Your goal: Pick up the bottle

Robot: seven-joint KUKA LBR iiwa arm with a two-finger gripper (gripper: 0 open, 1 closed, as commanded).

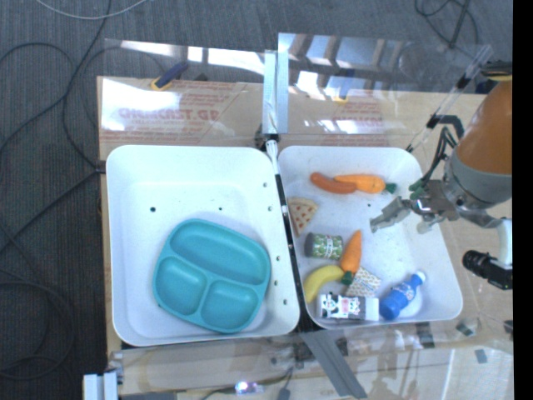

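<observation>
The blue bottle (401,297) with a white cap lies on its side in the near right corner of the right bin (433,173). It rests beside a small milk carton (348,307). My gripper (408,218) hangs over the right-middle of that bin, farther back than the bottle and well apart from it. Its fingers (387,217) are spread open with nothing between them.
The right bin also holds two orange carrots (348,183), a pizza slice (301,214), a green can (324,245), another carrot (352,252) and a banana (321,280). A teal divided plate (212,275) sits in the left bin (141,173).
</observation>
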